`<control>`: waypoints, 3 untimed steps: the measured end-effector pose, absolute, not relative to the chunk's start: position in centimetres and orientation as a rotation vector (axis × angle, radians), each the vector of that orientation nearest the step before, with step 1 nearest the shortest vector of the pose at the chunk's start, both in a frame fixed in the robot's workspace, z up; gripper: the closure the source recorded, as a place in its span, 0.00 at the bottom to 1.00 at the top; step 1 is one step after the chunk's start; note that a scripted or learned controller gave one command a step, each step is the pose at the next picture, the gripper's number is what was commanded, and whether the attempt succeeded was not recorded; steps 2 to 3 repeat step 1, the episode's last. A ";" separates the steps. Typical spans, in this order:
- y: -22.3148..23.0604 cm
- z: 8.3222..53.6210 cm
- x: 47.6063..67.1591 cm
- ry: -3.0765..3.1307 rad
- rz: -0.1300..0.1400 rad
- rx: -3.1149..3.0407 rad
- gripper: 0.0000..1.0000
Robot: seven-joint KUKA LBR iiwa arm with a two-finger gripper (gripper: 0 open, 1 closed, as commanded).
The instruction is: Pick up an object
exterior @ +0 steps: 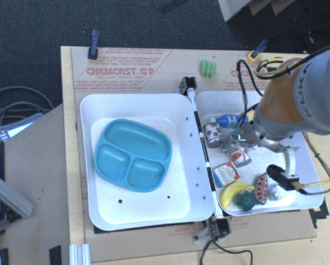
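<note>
**Arm working low in the right bin**

The gripper (237, 138) is hovering among cans in the right bin (311, 200) (fingers hidden, so grip is impossible to call). A banana (231, 192) is lying near the front; the blue tray (132, 154) is sitting in the left bin (98, 203).

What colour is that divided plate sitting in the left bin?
The divided plate is light blue all over, with no pattern; the overhead camera view shows it plainly.
</note>
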State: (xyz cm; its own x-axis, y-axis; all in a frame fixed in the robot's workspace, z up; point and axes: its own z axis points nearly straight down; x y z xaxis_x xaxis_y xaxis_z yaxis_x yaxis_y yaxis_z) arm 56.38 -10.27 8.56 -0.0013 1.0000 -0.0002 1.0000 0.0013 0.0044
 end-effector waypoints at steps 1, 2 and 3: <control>-2.5 18.5 58.6 2.223 0.002 2.220 1.00; -2.5 18.5 58.6 2.223 0.002 2.220 1.00; -2.5 18.5 58.6 2.223 0.002 2.220 1.00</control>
